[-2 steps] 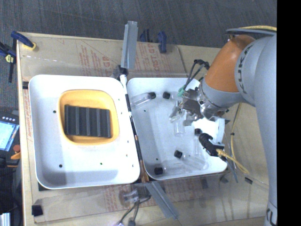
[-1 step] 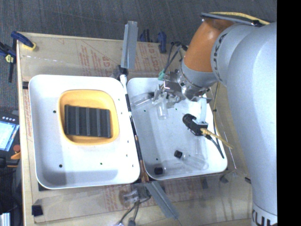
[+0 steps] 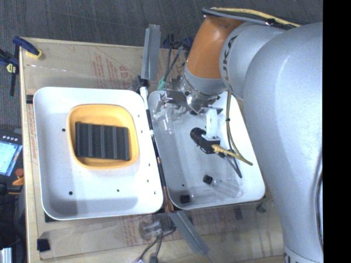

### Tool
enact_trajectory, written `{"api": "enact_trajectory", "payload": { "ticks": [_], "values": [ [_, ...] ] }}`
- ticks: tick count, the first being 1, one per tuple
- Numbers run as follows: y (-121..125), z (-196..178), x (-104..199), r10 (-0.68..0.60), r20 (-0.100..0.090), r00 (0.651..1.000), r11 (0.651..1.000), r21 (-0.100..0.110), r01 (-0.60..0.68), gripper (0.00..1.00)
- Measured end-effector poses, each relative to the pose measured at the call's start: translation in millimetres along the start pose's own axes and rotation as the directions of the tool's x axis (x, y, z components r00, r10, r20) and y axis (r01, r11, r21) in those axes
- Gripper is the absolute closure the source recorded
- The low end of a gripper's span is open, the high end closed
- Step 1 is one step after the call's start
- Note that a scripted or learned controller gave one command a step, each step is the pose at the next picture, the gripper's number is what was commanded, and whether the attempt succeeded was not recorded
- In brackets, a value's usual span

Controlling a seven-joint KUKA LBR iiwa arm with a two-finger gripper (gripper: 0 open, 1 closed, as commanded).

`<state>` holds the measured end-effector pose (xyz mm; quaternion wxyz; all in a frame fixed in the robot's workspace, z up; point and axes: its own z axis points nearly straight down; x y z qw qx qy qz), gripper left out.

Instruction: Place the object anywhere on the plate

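Observation:
A yellow plate (image 3: pixel 124 114) with rounded corners lies in the left bin (image 3: pixel 88 201). A dark ribbed rectangle (image 3: pixel 103 141) covers the plate's middle. My gripper (image 3: pixel 164 113) hangs low over the far left corner of the right bin (image 3: pixel 181 169), just right of the wall between the bins and apart from the plate. The arm's wrist hides much of it, and I see nothing clearly held. Two small black pieces lie in the right bin, one (image 3: pixel 207 178) near its middle front and one (image 3: pixel 185 199) at its front left corner.
The grey arm with its orange band (image 3: pixel 211 48) fills the right side and overhangs the right bin. A black connector (image 3: pixel 201 139) and yellow cable hang from the wrist above that bin. Metal clamps (image 3: pixel 151 51) stand at the back between the bins.

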<state>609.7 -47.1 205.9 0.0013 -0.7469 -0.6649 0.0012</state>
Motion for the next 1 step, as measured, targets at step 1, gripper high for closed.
{"api": "enact_trajectory", "payload": {
  "ticks": [1],
  "values": [
    [0.0, 0.0, -0.1, 0.000, 0.000, 1.000, 1.000, 0.000, 0.000, 0.00]
  ]
}}
